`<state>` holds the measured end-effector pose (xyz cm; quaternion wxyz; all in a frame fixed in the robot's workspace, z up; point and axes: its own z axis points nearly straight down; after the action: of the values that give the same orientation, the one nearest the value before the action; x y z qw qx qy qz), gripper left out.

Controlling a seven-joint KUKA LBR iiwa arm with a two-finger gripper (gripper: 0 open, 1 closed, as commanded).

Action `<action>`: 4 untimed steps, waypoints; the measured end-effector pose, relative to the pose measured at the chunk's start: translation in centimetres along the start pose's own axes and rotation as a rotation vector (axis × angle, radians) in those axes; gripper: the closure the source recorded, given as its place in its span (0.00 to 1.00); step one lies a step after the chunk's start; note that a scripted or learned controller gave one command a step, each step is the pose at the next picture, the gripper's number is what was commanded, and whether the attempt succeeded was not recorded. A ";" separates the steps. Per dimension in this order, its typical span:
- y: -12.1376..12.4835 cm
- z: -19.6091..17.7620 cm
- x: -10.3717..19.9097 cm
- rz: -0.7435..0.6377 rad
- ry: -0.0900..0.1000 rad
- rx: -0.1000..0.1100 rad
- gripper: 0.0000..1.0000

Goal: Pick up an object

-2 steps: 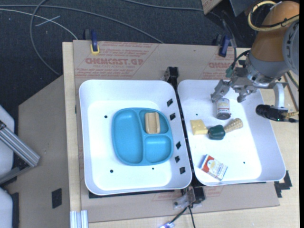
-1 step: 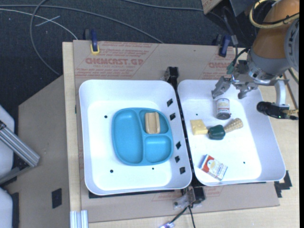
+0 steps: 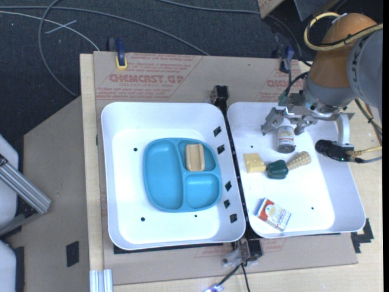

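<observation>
Objects for picking: loose in the right shallow white bin (image 3: 340, 199), all within short reach of the arm that enters from the right.
Yellow wedge-shaped block (image 3: 254, 162): flat on the bin floor, just beside the dark green rounded piece (image 3: 277, 170); probably the nearest candidate under the tool.
Tan ribbed cob-like piece (image 3: 298, 160): lying at a slant, touching or almost touching the green piece on its right side.
Small red-and-white printed packet (image 3: 271, 214): flat near the front wall, well apart from the cluster, so easier to take without pushing neighbours.
Two-finger gripper (image 3: 284, 140): hanging low over the back part of the right bin, just behind the cluster, pointing downward from the grey wrist with orange band (image 3: 340, 47).
Jaws: cannot tell whether spread or closed, seen from above as a round metal end; nothing visible between them.
Left shallow white bin (image 3: 121, 218): carrying a blue divided plastic tray (image 3: 164, 175) with a tan rectangular block (image 3: 194, 157) resting in its upper right compartment, far from the tool.
Stage, as a judgement: approach, no grasp made; small lateral correction toward one piece likely needed.
Risk: crowded cluster, so two pieces could be pushed together.
</observation>
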<state>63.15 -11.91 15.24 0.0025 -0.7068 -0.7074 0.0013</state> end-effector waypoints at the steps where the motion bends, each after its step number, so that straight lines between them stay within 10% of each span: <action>1: 0.7 3.8 -0.8 0.004 -0.010 -0.017 0.00; 2: 1.1 6.3 -1.1 0.002 -0.006 -0.014 0.00; 3: 0.9 5.5 -0.8 0.001 -0.001 -0.007 1.00; 4: 0.8 0.5 -1.7 0.001 -0.003 -0.010 1.00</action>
<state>63.95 -13.64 14.70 -0.0023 -0.7071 -0.7071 -0.0014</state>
